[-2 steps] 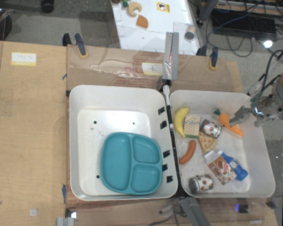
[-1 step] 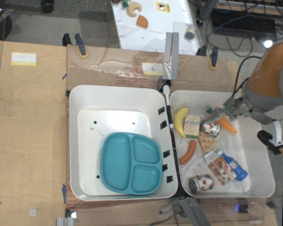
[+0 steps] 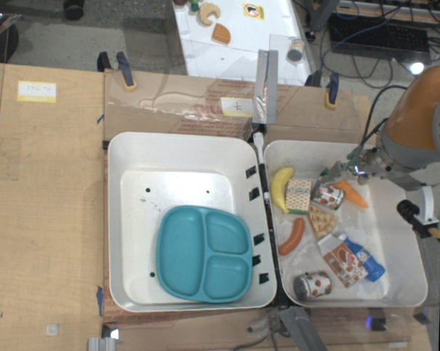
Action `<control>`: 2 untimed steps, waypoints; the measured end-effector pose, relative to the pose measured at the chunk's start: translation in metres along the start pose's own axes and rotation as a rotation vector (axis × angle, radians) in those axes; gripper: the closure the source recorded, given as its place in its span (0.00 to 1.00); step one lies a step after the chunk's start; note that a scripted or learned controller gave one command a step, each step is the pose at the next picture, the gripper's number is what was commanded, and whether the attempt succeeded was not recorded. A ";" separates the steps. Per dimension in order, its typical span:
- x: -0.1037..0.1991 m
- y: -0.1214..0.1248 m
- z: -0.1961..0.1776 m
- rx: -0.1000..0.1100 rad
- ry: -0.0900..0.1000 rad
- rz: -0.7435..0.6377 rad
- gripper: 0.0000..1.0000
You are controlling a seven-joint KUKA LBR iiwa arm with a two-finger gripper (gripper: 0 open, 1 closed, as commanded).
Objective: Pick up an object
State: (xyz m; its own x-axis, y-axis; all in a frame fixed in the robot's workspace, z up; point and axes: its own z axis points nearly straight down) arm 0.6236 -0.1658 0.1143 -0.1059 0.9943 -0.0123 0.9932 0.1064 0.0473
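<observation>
Fingers (image 3: 327, 180) amid clutter near right bin (image 3: 404, 288) wall.

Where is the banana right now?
The banana lies in the right bin, near its upper left corner, close to the divider between the bins, with a small box right beside it and a sausage below.
</observation>
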 end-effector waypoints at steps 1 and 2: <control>-0.001 -0.021 0.020 0.046 0.010 0.097 0.00; -0.003 -0.021 0.009 0.043 0.009 0.098 1.00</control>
State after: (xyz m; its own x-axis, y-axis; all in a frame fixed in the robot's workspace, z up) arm 0.6038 -0.1710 0.1039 -0.0079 1.0000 -0.0004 1.0000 0.0079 0.0045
